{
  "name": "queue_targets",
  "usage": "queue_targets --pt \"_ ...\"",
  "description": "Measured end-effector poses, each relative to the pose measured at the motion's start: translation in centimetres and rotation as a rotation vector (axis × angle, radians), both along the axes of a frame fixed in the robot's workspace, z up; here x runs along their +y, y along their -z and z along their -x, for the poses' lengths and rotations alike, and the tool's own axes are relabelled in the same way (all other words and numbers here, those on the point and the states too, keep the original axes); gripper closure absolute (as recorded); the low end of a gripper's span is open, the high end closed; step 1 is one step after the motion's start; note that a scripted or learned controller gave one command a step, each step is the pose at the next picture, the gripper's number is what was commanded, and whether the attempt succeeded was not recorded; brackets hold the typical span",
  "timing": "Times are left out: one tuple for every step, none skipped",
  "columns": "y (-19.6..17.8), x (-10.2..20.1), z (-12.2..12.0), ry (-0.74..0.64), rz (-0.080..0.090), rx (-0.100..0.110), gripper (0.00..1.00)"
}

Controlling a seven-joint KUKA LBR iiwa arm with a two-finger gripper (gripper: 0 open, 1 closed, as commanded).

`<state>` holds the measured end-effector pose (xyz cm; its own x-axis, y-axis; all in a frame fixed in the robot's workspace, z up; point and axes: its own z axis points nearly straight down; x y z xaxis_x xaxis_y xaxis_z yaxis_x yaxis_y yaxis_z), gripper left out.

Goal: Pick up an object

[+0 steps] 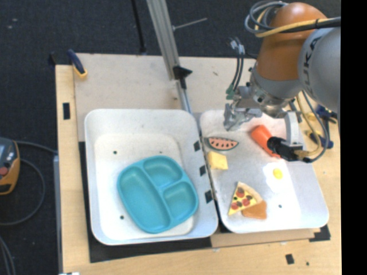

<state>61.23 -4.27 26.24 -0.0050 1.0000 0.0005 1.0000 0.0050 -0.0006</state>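
Note:
My gripper [231, 121] hangs over the far left corner of the right bin [304, 211], its tips just above and behind a watermelon slice [222, 143]. Nothing shows between the fingers. A yellow cheese square [218, 161] lies just in front of the watermelon. To the right of the gripper lies an orange carrot-like piece [262, 136], partly under the arm's cabling. A fried egg [276, 176] and a pizza slice [246, 200] lie nearer the front of that bin.
The left bin [103, 125] holds a blue divided plate [158, 193]. A slanted aluminium post [166, 44] rises behind the bins. The grey and orange arm [287, 44] covers the right bin's far right corner. A blue-and-yellow clamp [77, 63] sits at the bench's far left.

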Motion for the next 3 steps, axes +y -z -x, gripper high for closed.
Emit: queue_targets --pt "0.7 3.8 3.4 0.0 0.0 -0.001 1.0" --pt "0.6 8.8 4.9 -0.003 -0.002 -0.001 1.0" --pt "0.4 12.7 7.9 -0.002 -0.001 0.0 1.0"
